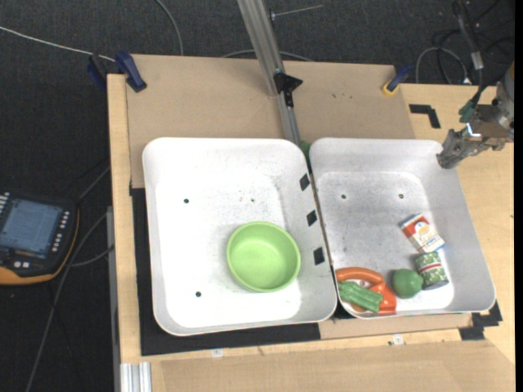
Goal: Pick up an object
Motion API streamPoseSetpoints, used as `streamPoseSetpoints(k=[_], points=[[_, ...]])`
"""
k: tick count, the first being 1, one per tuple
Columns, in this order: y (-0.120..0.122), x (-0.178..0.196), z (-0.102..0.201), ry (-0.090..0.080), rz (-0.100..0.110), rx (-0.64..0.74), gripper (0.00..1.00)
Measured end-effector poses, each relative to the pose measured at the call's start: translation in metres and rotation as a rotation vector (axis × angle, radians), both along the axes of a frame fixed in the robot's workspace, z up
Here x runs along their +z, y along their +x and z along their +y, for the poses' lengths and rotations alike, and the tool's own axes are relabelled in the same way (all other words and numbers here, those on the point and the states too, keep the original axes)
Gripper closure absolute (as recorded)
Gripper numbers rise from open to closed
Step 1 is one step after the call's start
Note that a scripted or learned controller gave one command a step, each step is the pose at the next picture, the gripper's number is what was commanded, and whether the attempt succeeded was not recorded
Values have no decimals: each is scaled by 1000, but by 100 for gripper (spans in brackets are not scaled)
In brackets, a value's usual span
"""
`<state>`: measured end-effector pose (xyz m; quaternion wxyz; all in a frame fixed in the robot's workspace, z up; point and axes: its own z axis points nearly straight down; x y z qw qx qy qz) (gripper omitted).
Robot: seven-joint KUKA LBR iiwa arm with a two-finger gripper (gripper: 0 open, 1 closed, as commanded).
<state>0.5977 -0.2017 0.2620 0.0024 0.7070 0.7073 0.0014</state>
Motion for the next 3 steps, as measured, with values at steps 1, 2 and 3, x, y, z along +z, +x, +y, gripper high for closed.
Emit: streamPoseSetpoints(k=[1,2,3], points=[[1,39,0,0,1,0,100],[16,24,45,2,5,4,100],[18,8,99,3,6,4,100]])
